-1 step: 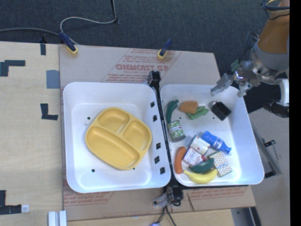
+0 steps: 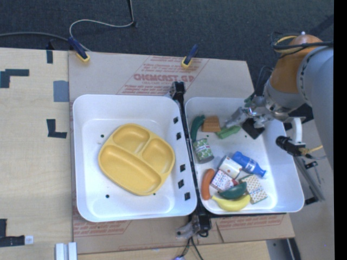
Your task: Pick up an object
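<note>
Jaws cannot be read from this slanted overhead view: the gripper [image 2: 239, 119] sits low over the upper part of the right bin [image 2: 282, 199], and whether it is open, closed or has hold of anything is not clear. Starting at the left, the left bin [image 2: 87, 161] holds a yellow divided plate [image 2: 136, 158], well apart from the arm and probably not the target. Across the divider, along the right bin's left side, lie a dark green vegetable [image 2: 196, 126], a brown block [image 2: 211, 124] touching it, a small green-labelled can [image 2: 203, 150] below those, and an orange carrot [image 2: 206, 183] lower still. Next comes a small light green piece [image 2: 229, 131], which lies just beside the gripper, to its lower left, so close that I cannot tell whether they touch. Its long axis seems to run from lower left up toward the gripper. It is the nearest candidate by far, so the pick most likely turns on it, calling for a slight shift left and toward the near wall, with the grip set across that axis. Farther down, a white carton [image 2: 230, 167], a blue bottle [image 2: 250, 164] and a banana [image 2: 233, 203] crowd together near the front wall, clear of the gripper.
</note>
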### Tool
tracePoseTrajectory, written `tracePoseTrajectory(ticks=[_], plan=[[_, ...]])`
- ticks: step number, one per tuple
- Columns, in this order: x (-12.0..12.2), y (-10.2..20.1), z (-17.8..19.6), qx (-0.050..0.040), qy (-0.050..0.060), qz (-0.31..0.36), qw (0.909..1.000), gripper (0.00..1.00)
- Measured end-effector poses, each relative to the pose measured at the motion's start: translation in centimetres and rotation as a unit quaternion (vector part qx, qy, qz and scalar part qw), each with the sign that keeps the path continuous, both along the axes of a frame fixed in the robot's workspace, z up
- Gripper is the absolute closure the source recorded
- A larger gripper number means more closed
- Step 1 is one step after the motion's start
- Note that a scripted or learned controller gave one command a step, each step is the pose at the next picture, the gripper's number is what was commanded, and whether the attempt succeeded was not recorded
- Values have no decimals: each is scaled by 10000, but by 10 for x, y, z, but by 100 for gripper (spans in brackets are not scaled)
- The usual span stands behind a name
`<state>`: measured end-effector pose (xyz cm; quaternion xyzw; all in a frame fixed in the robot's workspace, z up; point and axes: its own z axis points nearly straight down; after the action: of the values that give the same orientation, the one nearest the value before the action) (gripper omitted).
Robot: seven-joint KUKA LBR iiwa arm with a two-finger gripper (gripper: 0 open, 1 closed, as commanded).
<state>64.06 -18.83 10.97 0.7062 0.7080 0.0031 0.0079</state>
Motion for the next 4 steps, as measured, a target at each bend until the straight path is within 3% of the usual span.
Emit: tracePoseTrajectory(ticks=[1, 2, 3, 4], plan=[[28, 44, -25, 34, 71, -3, 10000, 0], [28, 43, -14, 18, 69, 4, 10000, 100], [28, 43, -15, 16, 72, 3, 10000, 0], [19, 82, -23, -37, 83, -30, 10000, 0]])
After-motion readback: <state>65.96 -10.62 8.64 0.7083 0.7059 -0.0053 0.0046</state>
